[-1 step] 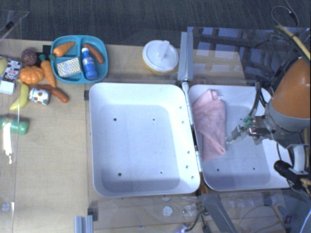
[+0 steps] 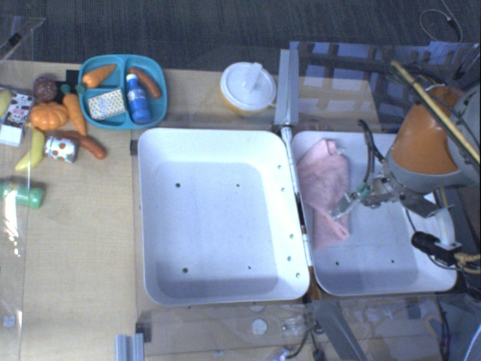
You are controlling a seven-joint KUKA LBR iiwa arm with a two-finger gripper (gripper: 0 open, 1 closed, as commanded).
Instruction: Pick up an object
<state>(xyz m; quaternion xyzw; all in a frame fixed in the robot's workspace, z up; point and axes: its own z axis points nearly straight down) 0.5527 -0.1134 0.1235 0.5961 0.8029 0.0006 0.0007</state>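
Orange-banded arm [image 2: 425, 145] overhangs right bin [image 2: 391, 273]. Claw [image 2: 352, 201] meets pink cloth [image 2: 325, 190]; opening cannot be judged. Left bin [image 2: 218, 216] adjoins; lidded cup [image 2: 248, 86] beyond.

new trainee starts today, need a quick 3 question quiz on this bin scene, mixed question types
1. True or false: the pink cloth lies in the bin on the view's right.
2. Multiple choice: where is the gripper? A) over the left bin B) at the cloth's right edge C) above the blue plate
3. Fill in: the white lidded container stands on the bench just beyond the ____ bin.

Key
1. True
2. B; the gripper sits low against the cloth's right side, with the arm coming in from the view's right.
3. left
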